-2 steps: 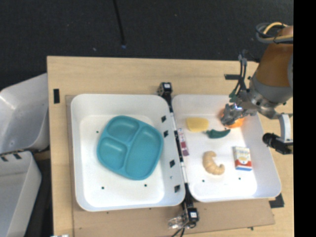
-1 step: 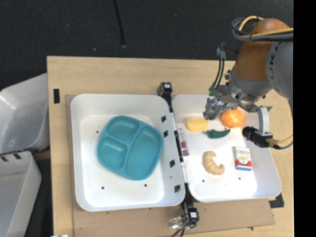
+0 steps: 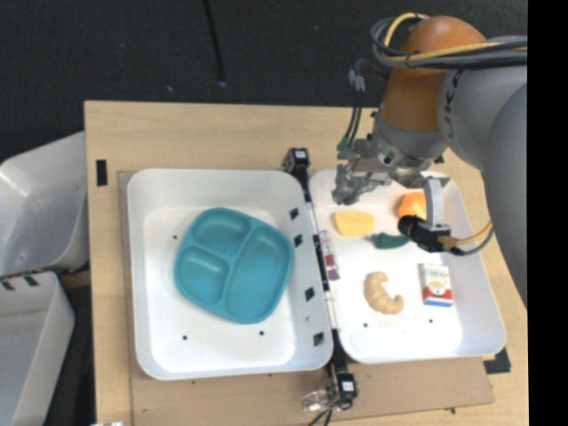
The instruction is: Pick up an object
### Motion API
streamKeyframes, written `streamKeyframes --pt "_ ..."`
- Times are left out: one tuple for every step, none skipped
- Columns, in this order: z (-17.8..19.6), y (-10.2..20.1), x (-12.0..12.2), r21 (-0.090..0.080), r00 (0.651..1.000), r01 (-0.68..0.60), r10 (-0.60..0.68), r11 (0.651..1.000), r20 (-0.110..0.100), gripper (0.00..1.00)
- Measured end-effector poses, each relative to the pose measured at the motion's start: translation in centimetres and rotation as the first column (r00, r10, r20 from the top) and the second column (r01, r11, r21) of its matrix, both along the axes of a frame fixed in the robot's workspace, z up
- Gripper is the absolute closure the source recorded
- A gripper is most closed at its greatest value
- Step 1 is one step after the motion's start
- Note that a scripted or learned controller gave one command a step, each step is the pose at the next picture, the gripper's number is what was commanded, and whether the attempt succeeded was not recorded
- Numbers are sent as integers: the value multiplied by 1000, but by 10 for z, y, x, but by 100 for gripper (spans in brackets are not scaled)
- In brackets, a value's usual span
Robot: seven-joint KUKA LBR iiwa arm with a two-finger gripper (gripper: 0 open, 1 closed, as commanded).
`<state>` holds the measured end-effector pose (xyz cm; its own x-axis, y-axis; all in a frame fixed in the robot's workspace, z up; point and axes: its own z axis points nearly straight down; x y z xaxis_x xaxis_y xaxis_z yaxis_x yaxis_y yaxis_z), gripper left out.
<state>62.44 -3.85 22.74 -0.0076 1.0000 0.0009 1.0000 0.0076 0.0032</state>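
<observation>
You're looking down on a pale wooden bench [image 3: 213, 118] against dark floor. In the right bin [image 3: 475, 327], toward its near edge, lie a croissant [image 3: 383, 293] and a small carton [image 3: 436, 285]. Farther in sit a yellow wedge [image 3: 353, 223], a dark green piece [image 3: 389, 240] and an orange item [image 3: 410, 204]. The left bin [image 3: 151, 344] carries a teal divided plate [image 3: 234, 264]. The gripper [image 3: 355, 185] hangs over the right bin's far-left corner, just above the wedge; you cannot tell how it's set.

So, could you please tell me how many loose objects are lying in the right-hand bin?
5: a yellow wedge below the gripper, an orange piece, a dark green item, a croissant and a small carton. The arm may hide more.
</observation>
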Motion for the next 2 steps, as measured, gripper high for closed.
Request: streamKeyframes --pt "-2 50 19 -1 1000 1 -1 1000 -1 100" --pt "-5 107 23 1 1000 0 0 1000 -2 100"
